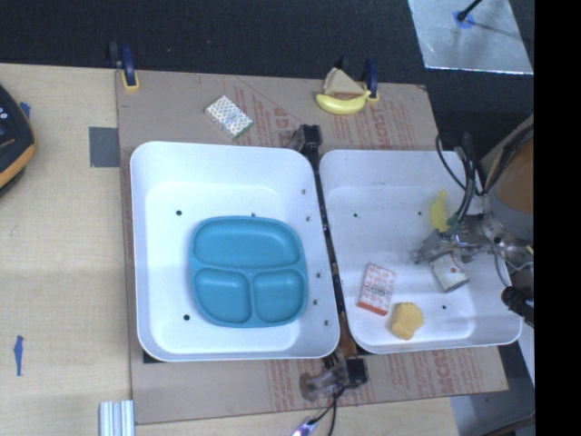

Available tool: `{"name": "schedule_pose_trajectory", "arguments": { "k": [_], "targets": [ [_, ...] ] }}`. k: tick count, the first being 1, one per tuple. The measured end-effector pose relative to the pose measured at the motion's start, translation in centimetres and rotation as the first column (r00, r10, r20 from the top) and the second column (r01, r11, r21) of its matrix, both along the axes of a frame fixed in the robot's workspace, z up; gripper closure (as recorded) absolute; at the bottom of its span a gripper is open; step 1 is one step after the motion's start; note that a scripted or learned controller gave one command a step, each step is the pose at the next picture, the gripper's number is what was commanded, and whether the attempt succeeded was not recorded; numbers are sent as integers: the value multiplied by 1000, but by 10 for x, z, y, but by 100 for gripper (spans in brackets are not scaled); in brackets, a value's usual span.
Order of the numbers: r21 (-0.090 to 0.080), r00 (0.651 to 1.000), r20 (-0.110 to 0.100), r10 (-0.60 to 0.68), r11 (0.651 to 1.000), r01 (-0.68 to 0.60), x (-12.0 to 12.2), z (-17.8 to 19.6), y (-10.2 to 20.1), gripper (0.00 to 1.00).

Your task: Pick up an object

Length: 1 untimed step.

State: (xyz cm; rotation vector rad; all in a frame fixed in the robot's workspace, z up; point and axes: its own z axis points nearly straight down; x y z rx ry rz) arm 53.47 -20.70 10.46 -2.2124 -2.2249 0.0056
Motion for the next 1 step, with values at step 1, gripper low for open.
{"name": "schedule_pose_trajectory", "arguments": {
  "k": [1],
  "targets": [
    [0, 1000, 4, -2, 1000, 2, 61, -13, -5, 0]
  ]
}}
